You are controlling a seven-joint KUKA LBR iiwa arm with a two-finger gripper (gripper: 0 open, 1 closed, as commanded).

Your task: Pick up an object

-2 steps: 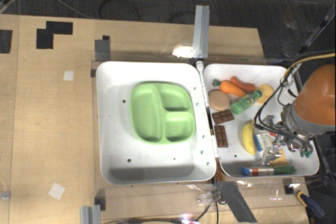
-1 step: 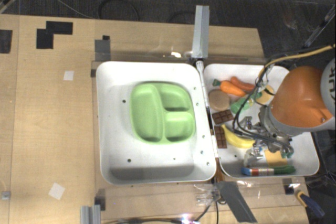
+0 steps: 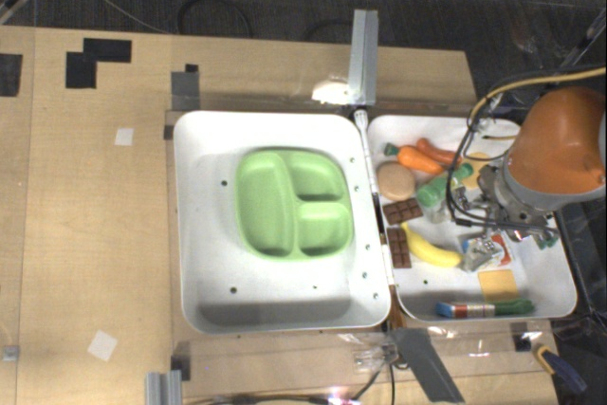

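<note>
Pale wooden bench (image 3: 85, 232) carries both bins. Whether the pincer (image 3: 486, 247) under the orange-banded arm is spread, I cannot tell; it hovers low among right white bin (image 3: 569, 285) clutter, nothing visibly pinched. Next: descend, squeeze. Nearby: one yellow plastic banana (image 3: 432, 251), two brown chocolate bars (image 3: 399, 228), one orange carrot (image 3: 420, 158). Left white bin (image 3: 204, 289): one green divided plate (image 3: 289, 202).

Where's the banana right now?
The banana lies in the right bin, near its left side, beside the chocolate bar and left of the gripper.
</note>
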